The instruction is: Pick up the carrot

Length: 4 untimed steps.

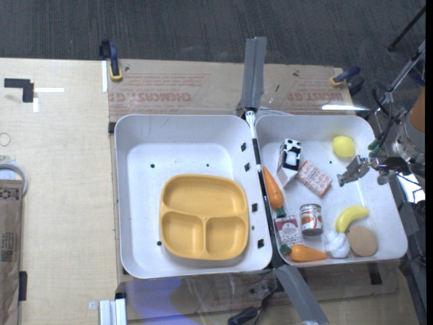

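An orange carrot (273,188) lies tilted along the left wall of the right bin (387,202), about midway down. A second orange piece (308,253), possibly another carrot, lies flat by the bin's front edge.

one fixed camera | above bench (54,181) | slanted downward | both bins (135,181)

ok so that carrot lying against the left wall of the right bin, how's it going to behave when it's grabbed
The carrot looks like a rigid toy, so probably stiff and light. Its tapered, rounded shape may let it roll or slip out of a pinch. It lies against the bin wall, so one finger may struggle to get behind it. The tool hovers well to its right.
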{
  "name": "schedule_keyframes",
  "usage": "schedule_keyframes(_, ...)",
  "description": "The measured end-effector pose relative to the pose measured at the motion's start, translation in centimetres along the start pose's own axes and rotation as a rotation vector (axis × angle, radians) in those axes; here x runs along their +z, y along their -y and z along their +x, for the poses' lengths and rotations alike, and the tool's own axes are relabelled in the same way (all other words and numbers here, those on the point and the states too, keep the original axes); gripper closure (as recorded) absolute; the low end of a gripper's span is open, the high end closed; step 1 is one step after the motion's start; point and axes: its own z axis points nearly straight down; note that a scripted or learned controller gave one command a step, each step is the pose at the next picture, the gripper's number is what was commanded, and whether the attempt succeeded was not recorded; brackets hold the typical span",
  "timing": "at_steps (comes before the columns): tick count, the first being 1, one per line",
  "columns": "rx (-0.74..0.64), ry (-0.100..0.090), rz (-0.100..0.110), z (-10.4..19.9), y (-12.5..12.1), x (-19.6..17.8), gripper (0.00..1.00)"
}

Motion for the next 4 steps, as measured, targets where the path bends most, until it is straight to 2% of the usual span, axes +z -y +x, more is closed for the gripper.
schedule_keyframes(1,0.204,0.003,-0.004,3.1,1.5,-12.8,0.0)
schedule_keyframes(2,0.624,0.001,0.001,2.0,3.1,-3.3,0.0)
schedule_keyframes(3,0.688,0.002,0.0,4.9,-1.2,-5.2,0.0)
schedule_keyframes(4,0.934,0.0,0.003,3.0,0.4,7.4,0.0)
